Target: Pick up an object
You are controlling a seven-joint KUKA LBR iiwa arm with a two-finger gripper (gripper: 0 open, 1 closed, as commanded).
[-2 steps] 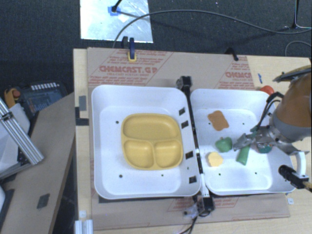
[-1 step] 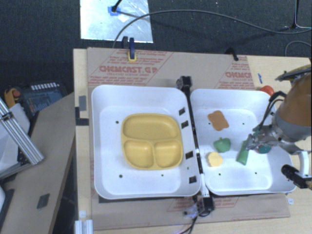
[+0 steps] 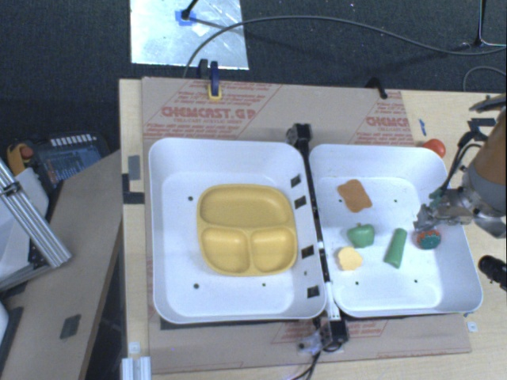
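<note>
Where the arm enters at the right edge of frame, the gripper (image 3: 428, 226) sits low over the right bin (image 3: 455, 295), directly on a small teal-and-red object (image 3: 428, 239); whether that piece is pinched or merely touched I cannot tell. Just left lies a green cylinder (image 3: 395, 246), long axis near vertical in frame. Green pepper (image 3: 361, 234) farther left.

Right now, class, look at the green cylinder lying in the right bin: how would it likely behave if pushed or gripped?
The green cylinder lies on its side on the smooth bin floor, so a sideways push would probably roll it. It looks rigid and likely light. Its rounded surface might slip between the fingers unless gripped squarely.
</note>
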